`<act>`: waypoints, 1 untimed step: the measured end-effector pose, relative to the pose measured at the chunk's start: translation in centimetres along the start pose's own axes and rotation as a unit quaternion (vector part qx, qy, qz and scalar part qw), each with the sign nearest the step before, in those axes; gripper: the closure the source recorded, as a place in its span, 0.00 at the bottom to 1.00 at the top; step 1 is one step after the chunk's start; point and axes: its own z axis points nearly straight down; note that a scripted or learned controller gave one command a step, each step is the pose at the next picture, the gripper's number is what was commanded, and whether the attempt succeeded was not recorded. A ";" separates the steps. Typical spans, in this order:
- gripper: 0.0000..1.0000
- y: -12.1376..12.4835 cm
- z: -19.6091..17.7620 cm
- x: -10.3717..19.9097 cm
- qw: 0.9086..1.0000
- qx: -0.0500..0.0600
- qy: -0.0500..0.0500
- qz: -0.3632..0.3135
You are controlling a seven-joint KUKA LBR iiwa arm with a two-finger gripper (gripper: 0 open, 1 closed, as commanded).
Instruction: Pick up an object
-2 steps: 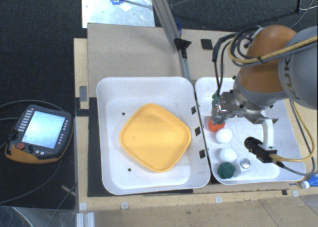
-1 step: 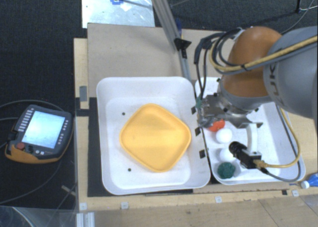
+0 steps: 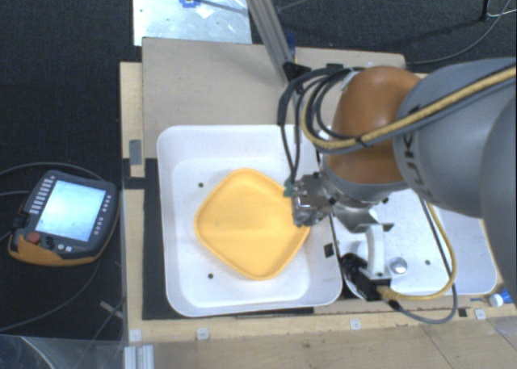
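A yellow, rounded-square plate [image 3: 246, 222] lies flat in the left white bin [image 3: 182, 198], filling most of its floor. My gripper [image 3: 300, 204] hangs at the plate's right edge, right above the rim, under the grey arm and its orange band [image 3: 367, 129]. The arm's bulk and cables cover the fingers, so their stand is hidden. Nothing shows as lifted; the plate rests on the bin floor.
The right white bin [image 3: 460, 266] is mostly covered by the arm. A teach pendant [image 3: 63, 215] lies on the dark floor at the left. Black cables [image 3: 295, 129] loop around the wrist. A brown board [image 3: 210, 85] lies behind the bins.
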 end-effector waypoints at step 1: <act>0.00 0.1 0.0 -0.2 1.000 0.000 0.000 0.002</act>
